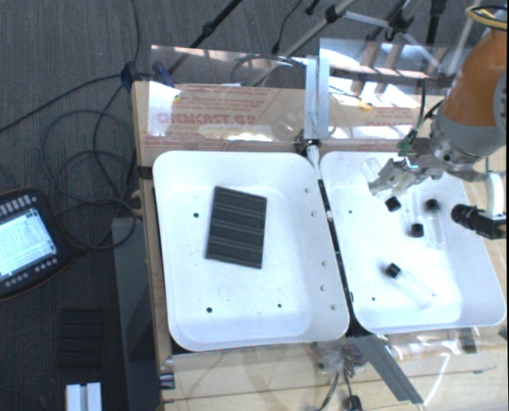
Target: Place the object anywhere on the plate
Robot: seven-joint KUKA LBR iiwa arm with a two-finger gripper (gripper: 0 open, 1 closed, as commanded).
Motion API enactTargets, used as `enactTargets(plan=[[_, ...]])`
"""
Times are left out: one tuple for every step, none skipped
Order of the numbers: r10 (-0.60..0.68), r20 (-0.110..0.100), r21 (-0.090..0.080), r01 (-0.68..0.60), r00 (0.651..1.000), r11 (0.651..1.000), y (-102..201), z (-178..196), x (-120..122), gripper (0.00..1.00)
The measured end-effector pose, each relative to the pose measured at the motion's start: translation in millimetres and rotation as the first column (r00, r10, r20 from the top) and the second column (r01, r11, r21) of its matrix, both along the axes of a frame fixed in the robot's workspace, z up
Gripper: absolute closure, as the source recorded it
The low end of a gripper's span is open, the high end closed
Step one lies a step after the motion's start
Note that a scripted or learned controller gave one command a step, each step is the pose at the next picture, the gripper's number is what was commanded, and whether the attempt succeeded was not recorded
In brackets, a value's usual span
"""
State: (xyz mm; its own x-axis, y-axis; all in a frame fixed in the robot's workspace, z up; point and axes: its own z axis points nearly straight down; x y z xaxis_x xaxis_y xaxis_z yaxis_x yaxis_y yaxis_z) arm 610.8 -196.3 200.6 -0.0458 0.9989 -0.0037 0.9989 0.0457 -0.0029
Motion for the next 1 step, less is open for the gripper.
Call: enactTargets(plan=[[-0.551, 0.0, -0.001, 0.551, 0.835, 0.835, 52.0, 16.7, 39.8, 1.0]])
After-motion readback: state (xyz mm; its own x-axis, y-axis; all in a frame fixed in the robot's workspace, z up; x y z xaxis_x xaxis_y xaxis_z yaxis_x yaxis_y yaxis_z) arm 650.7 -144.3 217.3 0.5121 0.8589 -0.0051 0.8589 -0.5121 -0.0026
